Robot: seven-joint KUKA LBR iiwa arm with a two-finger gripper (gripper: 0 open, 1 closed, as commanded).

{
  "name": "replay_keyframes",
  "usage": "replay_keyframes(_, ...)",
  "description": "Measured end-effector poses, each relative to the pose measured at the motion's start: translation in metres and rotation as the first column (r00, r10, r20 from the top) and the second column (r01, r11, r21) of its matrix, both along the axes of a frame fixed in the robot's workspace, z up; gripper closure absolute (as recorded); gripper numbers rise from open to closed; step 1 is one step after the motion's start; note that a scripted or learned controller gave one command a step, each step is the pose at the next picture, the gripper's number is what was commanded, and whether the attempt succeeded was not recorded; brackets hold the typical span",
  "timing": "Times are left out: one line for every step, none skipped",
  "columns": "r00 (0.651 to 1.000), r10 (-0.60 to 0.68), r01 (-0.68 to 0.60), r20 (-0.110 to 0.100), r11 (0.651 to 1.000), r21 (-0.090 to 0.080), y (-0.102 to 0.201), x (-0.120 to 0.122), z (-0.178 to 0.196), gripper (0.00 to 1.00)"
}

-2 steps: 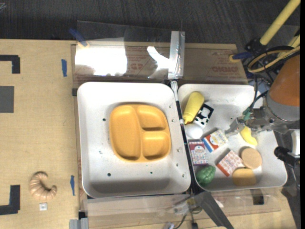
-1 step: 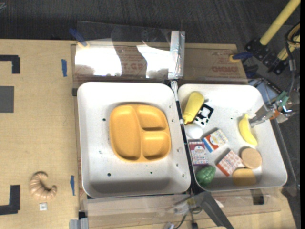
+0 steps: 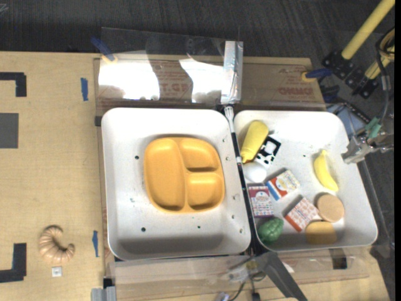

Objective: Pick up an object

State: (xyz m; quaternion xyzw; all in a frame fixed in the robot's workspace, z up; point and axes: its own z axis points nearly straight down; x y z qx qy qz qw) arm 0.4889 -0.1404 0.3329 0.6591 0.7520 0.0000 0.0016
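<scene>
Looking down, I see the gripper (image 3: pixel 358 149) at the right rim of the right bin (image 3: pixel 301 119); I cannot tell its state. The banana (image 3: pixel 325 170) lies just beside it, apart from the other toys, so I judge it the easiest pick: come down straight over its middle. The rim is close on the right, and the open floor lies toward the far side.

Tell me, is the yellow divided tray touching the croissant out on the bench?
Apart. The camera view shows the yellow divided tray inside the left bin, while the croissant lies outside it on the bench, with bin wall and bare bench between them.
</scene>
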Motion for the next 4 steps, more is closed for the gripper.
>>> replay_keyframes(1.000,0.000,0.000,-0.001,1.000,0.000,0.000,0.000,-0.001,0.00)
replay_keyframes(0.979,0.203,-0.203,-0.005,0.979,0.004,0.000,-0.009,-0.063,0.00)
replay_keyframes(0.990,-0.141,0.141,0.001,0.990,0.003,0.009,-0.008,-0.246,0.00)
replay_keyframes(0.990,-0.142,0.142,0.007,0.990,0.002,0.008,-0.006,-0.236,1.00)
